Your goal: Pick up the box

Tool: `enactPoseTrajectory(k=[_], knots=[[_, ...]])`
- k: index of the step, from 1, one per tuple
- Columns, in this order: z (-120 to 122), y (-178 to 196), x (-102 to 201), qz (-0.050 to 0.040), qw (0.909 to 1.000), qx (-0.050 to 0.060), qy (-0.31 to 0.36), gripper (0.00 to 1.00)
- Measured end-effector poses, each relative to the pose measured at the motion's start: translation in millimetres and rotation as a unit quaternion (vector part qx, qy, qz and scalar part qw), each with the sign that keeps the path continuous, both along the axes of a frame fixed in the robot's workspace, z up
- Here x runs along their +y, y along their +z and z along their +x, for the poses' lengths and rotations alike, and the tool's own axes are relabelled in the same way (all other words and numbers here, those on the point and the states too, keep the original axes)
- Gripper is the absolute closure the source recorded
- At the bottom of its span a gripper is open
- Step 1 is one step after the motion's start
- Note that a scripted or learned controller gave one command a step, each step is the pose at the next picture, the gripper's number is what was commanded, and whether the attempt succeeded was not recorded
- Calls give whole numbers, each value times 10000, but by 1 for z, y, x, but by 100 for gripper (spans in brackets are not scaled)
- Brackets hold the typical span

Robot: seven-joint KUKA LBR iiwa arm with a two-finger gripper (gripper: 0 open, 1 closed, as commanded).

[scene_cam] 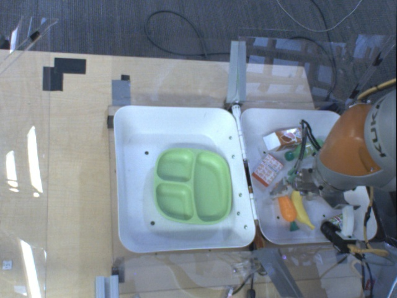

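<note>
Red-and-white, the box [268, 169] lies flat near the left wall of the right bin [251, 166], apart from the tool [296, 182] low beside it; its state I cannot tell. Carrot [286, 208] and banana [302, 210] crowd close, so a grab could snag them instead.

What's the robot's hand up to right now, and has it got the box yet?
Hand low in the right bin, grip hidden. Box lying free, just left of it. Carrot and banana close by.
</note>
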State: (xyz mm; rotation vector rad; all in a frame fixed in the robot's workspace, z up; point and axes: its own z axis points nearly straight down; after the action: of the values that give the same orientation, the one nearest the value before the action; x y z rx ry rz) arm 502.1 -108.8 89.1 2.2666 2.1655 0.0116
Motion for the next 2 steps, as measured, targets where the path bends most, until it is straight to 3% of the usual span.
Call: enactPoseTrajectory(k=[1,2], knots=[[4,9,1,6,10000,-27,20,100],[0,94,28,-3,9998,29,175,100]])
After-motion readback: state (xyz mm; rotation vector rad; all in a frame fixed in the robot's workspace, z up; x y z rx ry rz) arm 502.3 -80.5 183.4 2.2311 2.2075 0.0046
